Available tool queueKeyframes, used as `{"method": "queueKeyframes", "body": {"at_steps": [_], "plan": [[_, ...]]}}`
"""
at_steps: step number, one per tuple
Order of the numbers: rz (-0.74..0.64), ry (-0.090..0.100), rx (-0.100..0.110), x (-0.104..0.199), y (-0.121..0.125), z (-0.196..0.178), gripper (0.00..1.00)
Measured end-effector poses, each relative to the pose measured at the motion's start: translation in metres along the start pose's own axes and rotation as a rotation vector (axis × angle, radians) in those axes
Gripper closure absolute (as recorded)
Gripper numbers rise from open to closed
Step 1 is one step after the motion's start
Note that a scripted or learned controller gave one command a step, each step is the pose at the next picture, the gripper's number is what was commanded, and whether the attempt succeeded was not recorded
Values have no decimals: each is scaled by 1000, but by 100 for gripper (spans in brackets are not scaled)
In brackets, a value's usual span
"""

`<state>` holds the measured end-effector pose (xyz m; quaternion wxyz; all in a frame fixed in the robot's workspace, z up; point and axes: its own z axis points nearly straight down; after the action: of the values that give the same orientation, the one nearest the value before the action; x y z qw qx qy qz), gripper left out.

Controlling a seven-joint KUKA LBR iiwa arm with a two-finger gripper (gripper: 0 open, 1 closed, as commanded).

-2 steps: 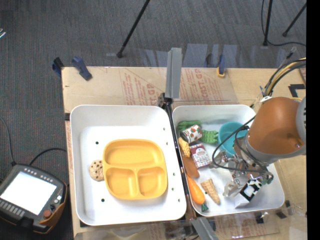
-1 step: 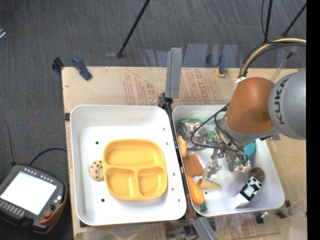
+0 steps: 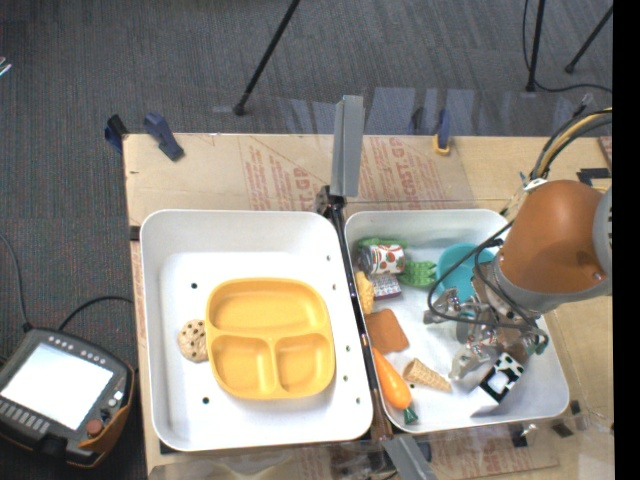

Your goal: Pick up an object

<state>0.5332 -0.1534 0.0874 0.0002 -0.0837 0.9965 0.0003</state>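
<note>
Beside the tan cone (image 3: pixel 427 376), the gripper (image 3: pixel 470 366) hangs.

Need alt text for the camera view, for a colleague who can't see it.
The hand hangs low in the right bin, beside a cone and carrot; a can and teal bowl lie further back. The left bin holds a yellow tray and a cookie.

Glossy yellow plastic tray (image 3: pixel 270 348)
</note>
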Motion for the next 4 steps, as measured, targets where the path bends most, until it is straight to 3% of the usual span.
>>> {"method": "queueKeyframes", "body": {"at_steps": [1, 2, 3, 4], "plan": [[-35, -11, 0, 20, -53, -3, 0], [-153, -2, -1, 5, -55, 0, 0], [-217, -1, -3, 19, -11, 0, 0], [-58, -2, -3, -44, 60, 0, 0]]}}
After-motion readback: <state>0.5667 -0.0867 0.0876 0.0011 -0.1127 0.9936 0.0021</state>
